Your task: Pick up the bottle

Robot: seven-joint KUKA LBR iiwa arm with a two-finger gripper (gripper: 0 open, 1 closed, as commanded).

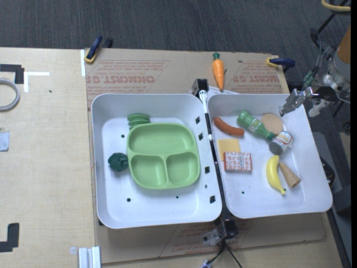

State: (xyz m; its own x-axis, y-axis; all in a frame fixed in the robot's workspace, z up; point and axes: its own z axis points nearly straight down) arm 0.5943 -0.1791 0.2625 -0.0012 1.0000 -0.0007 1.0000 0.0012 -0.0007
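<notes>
The green bottle point(255, 124) lies on its side in the right bin point(312, 202), near the back, with its cap end toward the back left. My gripper point(300, 106) hovers over that bin's back right corner, to the right of the bottle and apart from it. Its fingers are spread open with nothing between them.
Around the bottle lie a sausage point(228, 127), a tan disc point(272, 121), a small can point(281, 141), a cheese slice point(228, 146), a red box point(237, 162), a banana point(273, 175) and a cone point(289, 175). The left bin point(106, 205) holds a green divided plate point(163, 155). A carrot point(217, 71) lies behind the bins.
</notes>
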